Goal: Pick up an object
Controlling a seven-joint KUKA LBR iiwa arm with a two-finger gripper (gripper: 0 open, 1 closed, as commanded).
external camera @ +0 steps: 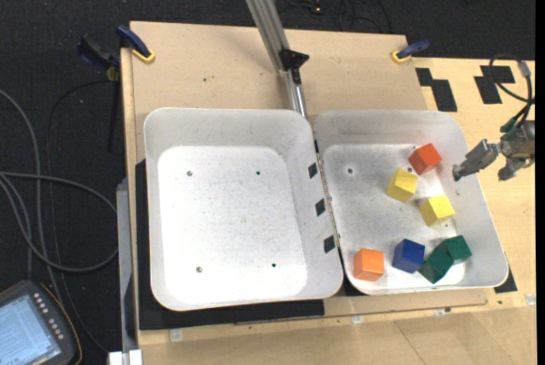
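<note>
1. Gripper (492,159) — at the right bin's (358,134) right rim, fingers spread apart, grasping nothing.
2. Contents, right bin: red block (425,157), two yellow blocks (404,185) (438,208), orange block (369,264), blue block (409,255), two green blocks touching (446,257) (lower right corner).
3. Left bin (170,134) — listed, not in play.
4. Step in hand, by judgement: approach — nothing yet picked.
5. Next move: shift inward over a block, likely the red one just beside the fingers, descend to straddle it, then clamp.
</note>
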